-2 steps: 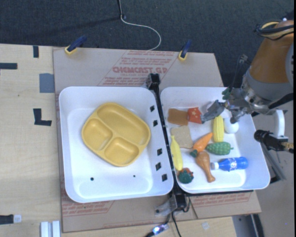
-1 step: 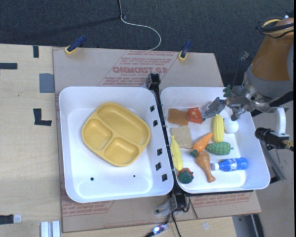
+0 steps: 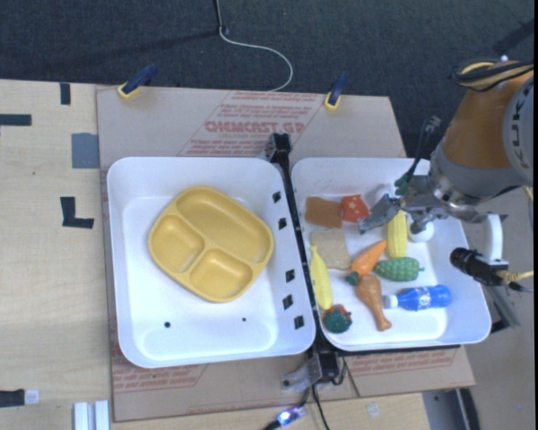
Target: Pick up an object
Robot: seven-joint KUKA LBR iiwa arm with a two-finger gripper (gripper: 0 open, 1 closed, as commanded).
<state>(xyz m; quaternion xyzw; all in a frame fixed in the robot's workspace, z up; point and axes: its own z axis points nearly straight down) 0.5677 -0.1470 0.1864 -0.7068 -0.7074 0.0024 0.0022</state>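
Many toy foods (image 3: 369, 276) crowding the gripper (image 3: 379, 213)

yellow tray (image 3: 211, 243), white bins (image 3: 130, 267), blue bottle (image 3: 420, 298)

We see the grey KUKA arm with its orange band (image 3: 495, 119) reaching in from the right, its wrist bent down and leftward. The metal two-finger gripper (image 3: 374, 220) sits low at the end of that wrist, pointing left. We cannot judge how the gripper's tips are set.
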